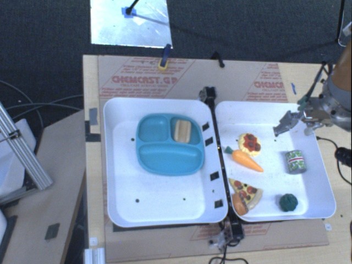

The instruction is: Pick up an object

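The task names no one item, so the likely pick, judging by reach, is the can (295,161), nearest the gripper (287,123). It lies at the right of the right bin (328,172), just near of the gripper. It looks small, stiff and light; the printed wrap is prob. slick, and the round body may roll. Best hold, at a guess: across the sides at mid-length. Its label shows green and red print, too small to read.

Other picks in the same bin: a carrot (247,160) at centre, hard plastic by the look and tapered, so it could squirt out unless gripped at the thick end. Just far of it sits a round red-and-yellow toy (249,142). A pizza slice (245,193) lies near-left, flat, hard to get under. A dark green lump (288,202), poss. broccoli, sits near-right, bumpy, likely easy to grip.

The gripper hangs over the far-right part of that bin with nothing between its fingers; they look spread, pointing left.

The left bin (118,175) holds a blue tray (165,158) w/ a tan block (182,130) in one far compartment.

Writing: the board (137,78) under the bins reads "CHEMCAST GP" in red, repeated at far right.
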Controlling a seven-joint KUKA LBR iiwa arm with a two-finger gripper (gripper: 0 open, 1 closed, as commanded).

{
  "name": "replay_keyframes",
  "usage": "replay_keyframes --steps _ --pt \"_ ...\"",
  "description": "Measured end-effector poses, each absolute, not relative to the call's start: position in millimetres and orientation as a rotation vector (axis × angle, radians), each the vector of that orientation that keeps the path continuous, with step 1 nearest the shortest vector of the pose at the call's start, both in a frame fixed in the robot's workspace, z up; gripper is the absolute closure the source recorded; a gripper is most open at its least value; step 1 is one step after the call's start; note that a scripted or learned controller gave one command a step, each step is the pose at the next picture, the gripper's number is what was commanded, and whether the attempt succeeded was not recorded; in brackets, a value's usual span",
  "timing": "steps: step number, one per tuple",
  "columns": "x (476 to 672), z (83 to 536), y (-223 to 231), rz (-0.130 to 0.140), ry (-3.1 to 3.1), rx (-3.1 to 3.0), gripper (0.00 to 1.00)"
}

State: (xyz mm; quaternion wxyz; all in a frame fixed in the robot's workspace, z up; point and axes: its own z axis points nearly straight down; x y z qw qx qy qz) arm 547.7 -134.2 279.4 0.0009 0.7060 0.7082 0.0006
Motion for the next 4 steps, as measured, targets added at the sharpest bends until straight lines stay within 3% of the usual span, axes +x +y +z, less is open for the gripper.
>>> replay_keyframes --steps 1,2,3,4 --pt "583.4 223.9 -102.3 0.001 2.232 2.214 0.00" --pt "650.8 76.6 -112.8 -0.002 2.227 2.214 0.00" --pt "604.9 84.3 -95.4 -0.001 2.224 2.222 0.00" --pt "609.7 98.3 -96.2 0.010 2.218 2.215 1.00"
